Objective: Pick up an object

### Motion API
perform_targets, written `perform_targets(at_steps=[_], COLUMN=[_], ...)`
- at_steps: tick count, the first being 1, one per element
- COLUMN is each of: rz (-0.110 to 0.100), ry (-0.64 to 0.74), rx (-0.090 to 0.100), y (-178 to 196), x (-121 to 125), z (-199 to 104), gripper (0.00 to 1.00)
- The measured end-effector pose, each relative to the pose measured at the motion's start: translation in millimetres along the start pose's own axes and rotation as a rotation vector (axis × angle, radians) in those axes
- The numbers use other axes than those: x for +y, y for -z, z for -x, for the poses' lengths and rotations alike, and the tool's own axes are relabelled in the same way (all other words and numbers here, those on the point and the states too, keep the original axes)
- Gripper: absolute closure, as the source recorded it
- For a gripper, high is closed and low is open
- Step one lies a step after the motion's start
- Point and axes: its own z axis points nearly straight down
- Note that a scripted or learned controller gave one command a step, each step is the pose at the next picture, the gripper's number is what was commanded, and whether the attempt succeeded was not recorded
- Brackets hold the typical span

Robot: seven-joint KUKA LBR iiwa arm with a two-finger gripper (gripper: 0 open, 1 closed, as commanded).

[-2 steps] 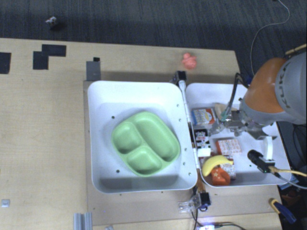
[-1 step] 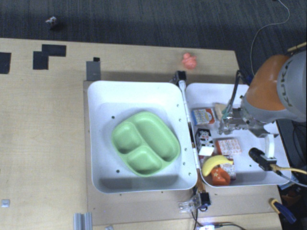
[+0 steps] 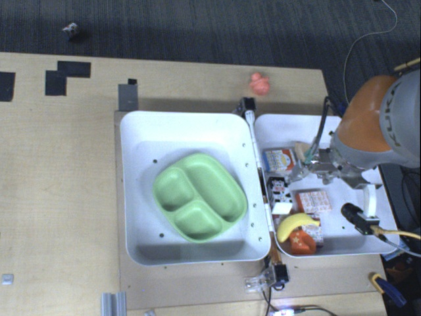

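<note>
The right bin (image 3: 329,125) holds several small things. A red and white box (image 3: 279,158) lies at its left wall, and a red-patterned packet (image 3: 314,201) lies in the middle. A yellow banana (image 3: 295,224) rests at the front beside a red piece (image 3: 302,241). A small black and white item (image 3: 277,189) and a white block (image 3: 281,208) sit by the left wall. My gripper (image 3: 308,166) hangs low over the bin's middle, just right of the box and above the packet. Nothing shows held in it.
The left bin (image 3: 138,176) holds a green divided plate (image 3: 199,195). A pink lump (image 3: 260,83) lies on the bench behind the bins. The grey arm with its orange band (image 3: 368,114) comes in over the right bin's far right side.
</note>
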Motion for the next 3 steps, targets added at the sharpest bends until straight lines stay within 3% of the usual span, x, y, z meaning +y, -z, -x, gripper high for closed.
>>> perform_targets(at_steps=[1,2,3], rz=[0.0,-0.007,-0.007], ry=[-0.011,-0.002,-0.002], rx=[-0.016,-0.001,-0.001], y=[-30.3,-21.6,-21.7], x=[23.2,23.3,23.2], z=[-11.3,-19.7,-19.8], gripper=[0.0,1.0,0.0])
